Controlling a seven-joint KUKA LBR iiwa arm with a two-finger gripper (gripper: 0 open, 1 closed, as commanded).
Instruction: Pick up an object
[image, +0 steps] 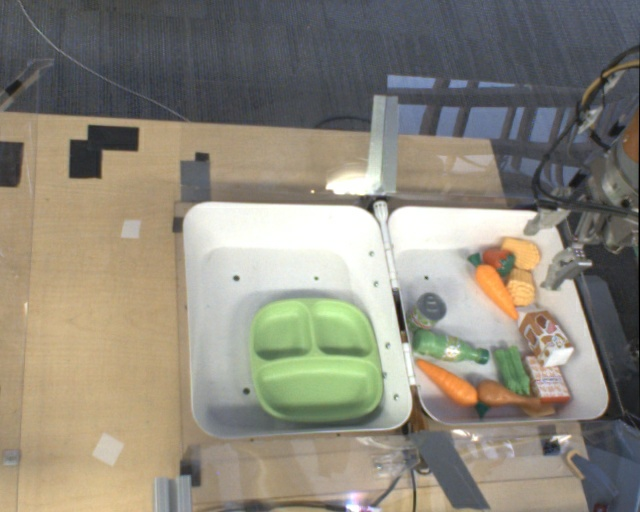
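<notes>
Camera view:
- The hand (553, 247) hangs over the far right corner of the right bin (447, 232). Its fingers look spread wide, with nothing between them.
- The things to pick up all lie in that bin. The corn (521, 252) and the far carrot (495, 288) are closest to the hand.
- The corn touches the carrot. If the hand goes down there, it may pinch both, or push one away and close on air.
- The hand is near the bin's right wall. If it drops straight down, one finger could bump the wall.
- The carton (546, 338), beans (512, 368) and near carrot (447, 382) are packed tight by the bin's near edge. I think there is little room for fingers between them.
- The bottle (450, 348) and can (430, 306) are round, so they may roll or slip out of a squeeze.
- The plate (316, 358) in the left bin (215, 300) is wide and flat, so it looks hard to grab.
- Dark cables hang by the arm at the surface's far right corner. They could catch as the arm moves.
</notes>
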